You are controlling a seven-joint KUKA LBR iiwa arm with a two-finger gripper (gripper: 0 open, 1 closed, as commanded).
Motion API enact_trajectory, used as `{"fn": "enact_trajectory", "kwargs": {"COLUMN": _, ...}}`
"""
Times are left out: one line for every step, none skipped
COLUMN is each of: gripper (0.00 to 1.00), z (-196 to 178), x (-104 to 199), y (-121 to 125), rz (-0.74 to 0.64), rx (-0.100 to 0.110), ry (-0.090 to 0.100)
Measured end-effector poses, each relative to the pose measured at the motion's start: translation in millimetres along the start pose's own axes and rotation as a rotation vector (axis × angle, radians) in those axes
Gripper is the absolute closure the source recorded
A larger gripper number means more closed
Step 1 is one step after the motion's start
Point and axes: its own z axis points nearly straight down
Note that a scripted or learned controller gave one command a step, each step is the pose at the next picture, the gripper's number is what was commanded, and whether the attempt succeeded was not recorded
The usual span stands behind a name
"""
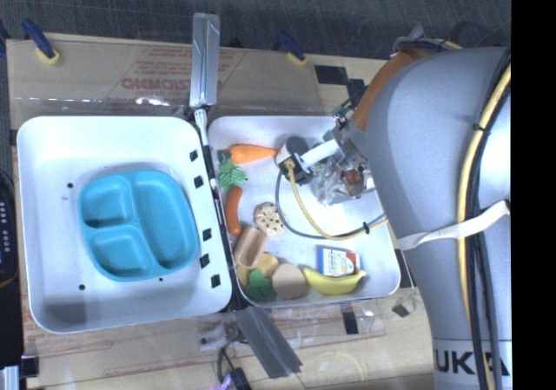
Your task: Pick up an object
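My gripper [328, 178] hangs over the upper right part of the right bin [382, 280], its clear fingers pointing down. Nothing shows between them that I can make out. Below and left of it lie toy foods: a carrot [252, 153], a green leafy piece [231, 175], an orange sausage [234, 209], a speckled cookie [269, 218], a tan cylinder [249, 246], a banana [333, 280] and a small blue-and-red carton [336, 259]. A yellow-black cable [300, 210] loops from the wrist over the bin floor.
The left bin [52, 141] holds a blue divided tray [137, 223]. A metal divider bar [204, 58] stands between the bins. The grey arm [434, 162] covers the right bin's right side. Cardboard [104, 67] lines the bench behind.
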Motion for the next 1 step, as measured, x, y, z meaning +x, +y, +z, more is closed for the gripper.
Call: {"fn": "enact_trajectory", "kwargs": {"gripper": 1.00, "z": -0.4, "x": -31.7, "y": 4.9, "rz": -0.007, "rx": 0.000, "ry": -0.002}}
